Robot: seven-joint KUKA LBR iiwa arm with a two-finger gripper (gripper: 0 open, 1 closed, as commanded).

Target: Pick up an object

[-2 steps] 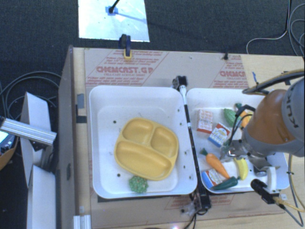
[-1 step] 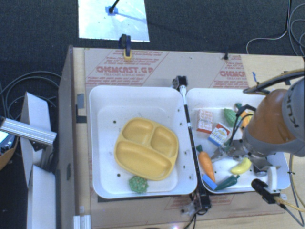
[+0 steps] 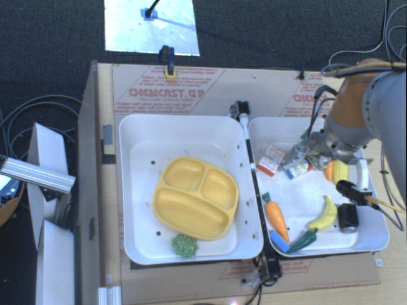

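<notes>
You've got the right bin (image 3: 305, 199) full of toy food, and the gripper (image 3: 304, 156) sits low, right at a small blue-and-white packet (image 3: 296, 169) lying near the bin's back. Can't tell if it's clamped or loose. Looks like nothing's lifted yet, so the grab and lift are left.

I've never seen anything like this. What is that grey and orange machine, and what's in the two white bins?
One camera, fixed above the bench, looks down. The grey machine with the orange band is a robot arm reaching in from the right; its gripper, a two-finger hand, hangs low in the right bin beside a blue and white packet. That bin also holds a carrot, a banana and a red and white box. The left bin holds a yellow divided plate and a green broccoli-like toy. Nothing is clearly held.
</notes>
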